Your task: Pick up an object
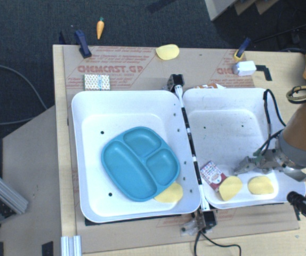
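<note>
Here, on a cardboard-topped table (142, 63), two shallow white bins sit side by side. The left bin (89, 116) carries a blue divided plate (139, 162), with a pale yellow piece (170, 193) tucked just under the plate's near-right edge. In the right bin (222, 111), along the near wall, lie a small red-and-white packet (211, 174), a yellow lemon-like piece (230, 188) touching it, and a second yellow piece (260, 185) just beside that. The grey arm (299, 143) comes in from the right, and its claw (258, 164) hangs low just above the two yellow pieces; whether its fingers are spread or pressed together cannot be told, and nothing is seen between them. A black cable (270, 111) loops up across the right bin's far side, and the arm's bulk covers that bin's right wall. Outside the bins, on the table's far strip, rest a yellow oval piece (167, 52), a patterned square packet (97, 81), a blue clip (82, 43) and a small white block (244, 68). A little orange carrot toy (100, 29) lies on the dark floor beyond.
</note>
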### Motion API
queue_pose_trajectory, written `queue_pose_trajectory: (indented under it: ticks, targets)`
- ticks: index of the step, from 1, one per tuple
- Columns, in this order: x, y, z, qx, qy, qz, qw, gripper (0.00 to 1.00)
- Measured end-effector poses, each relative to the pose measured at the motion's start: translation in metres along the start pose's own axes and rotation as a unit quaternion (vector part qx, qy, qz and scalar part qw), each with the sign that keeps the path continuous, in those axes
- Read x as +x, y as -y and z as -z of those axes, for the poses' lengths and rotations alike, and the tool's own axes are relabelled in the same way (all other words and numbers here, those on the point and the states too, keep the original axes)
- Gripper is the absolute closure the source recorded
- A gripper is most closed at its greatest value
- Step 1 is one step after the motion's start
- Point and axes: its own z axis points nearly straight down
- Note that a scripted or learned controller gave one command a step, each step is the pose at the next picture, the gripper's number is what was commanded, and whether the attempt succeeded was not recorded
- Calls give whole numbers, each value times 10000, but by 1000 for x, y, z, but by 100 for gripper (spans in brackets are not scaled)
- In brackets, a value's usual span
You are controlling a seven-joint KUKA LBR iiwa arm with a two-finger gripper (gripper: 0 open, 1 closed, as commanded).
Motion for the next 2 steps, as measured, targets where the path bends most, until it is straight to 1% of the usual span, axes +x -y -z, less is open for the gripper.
queue_pose_trajectory:
  ticks: [1,2]
  targets:
    - [-14,-96,1,-16,0,16,10000,0]
    - [-31,-1,63,-5,-5,9,10000,0]
